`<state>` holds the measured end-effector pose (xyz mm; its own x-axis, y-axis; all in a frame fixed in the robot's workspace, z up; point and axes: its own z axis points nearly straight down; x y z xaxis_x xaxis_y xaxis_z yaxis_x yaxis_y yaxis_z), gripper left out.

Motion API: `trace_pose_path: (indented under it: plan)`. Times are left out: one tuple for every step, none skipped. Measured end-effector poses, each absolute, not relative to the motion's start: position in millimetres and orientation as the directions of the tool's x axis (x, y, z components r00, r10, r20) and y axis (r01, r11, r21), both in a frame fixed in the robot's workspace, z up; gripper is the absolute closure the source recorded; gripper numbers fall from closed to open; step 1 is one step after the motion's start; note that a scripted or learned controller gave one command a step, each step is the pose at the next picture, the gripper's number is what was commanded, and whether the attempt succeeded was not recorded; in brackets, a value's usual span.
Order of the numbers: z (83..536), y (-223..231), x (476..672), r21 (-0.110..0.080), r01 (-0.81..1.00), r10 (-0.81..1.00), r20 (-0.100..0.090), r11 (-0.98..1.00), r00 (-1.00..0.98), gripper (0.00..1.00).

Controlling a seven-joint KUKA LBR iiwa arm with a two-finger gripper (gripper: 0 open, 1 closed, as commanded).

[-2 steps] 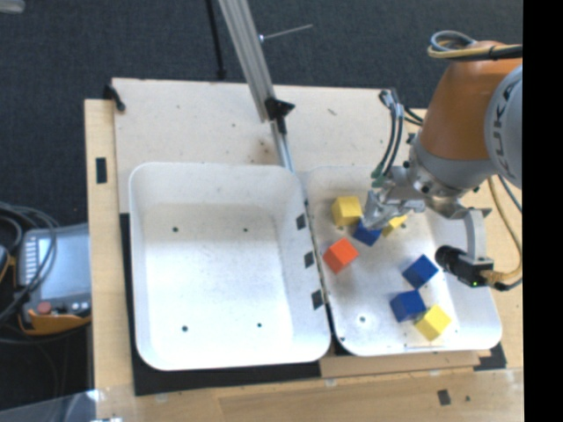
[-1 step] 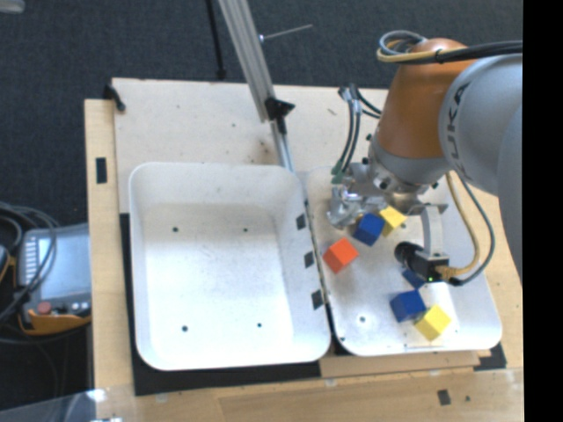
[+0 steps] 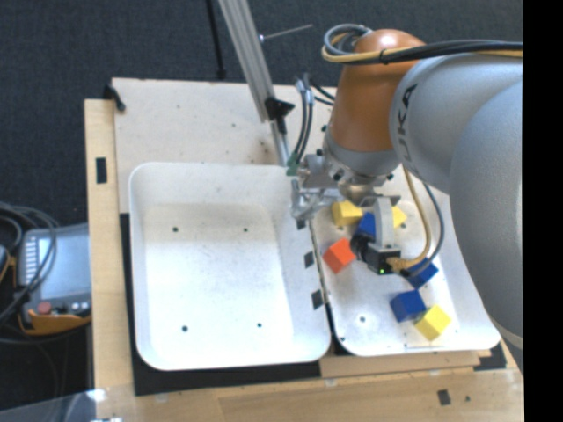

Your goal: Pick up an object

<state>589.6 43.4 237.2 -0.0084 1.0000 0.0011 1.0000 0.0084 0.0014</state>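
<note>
My gripper (image 3: 306, 202) hangs low over the left edge of the right bin (image 3: 369, 337), close to the wall between the two bins. Just right of it lies a yellow block (image 3: 346, 211), with a blue block (image 3: 367, 226) beside that. An orange block (image 3: 339, 255) sits a little nearer the front. Nothing shows between the gripper's fingers. The arm's orange band and grey body cover the back of the right bin.
Toward the front right of the right bin lie a blue block (image 3: 423, 273), another blue block (image 3: 406, 304) and a yellow block (image 3: 432, 322). A further yellow piece (image 3: 398, 217) peeks out beside the wrist. The left bin (image 3: 149, 192) adjoins on the left. A metal post (image 3: 251, 55) rises behind.
</note>
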Motion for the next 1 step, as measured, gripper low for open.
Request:
trace_pose_path:
  plan:
    - [244.7,91.6,611.4,0.003,1.0,1.0,0.002,0.008,-0.008,1.0]
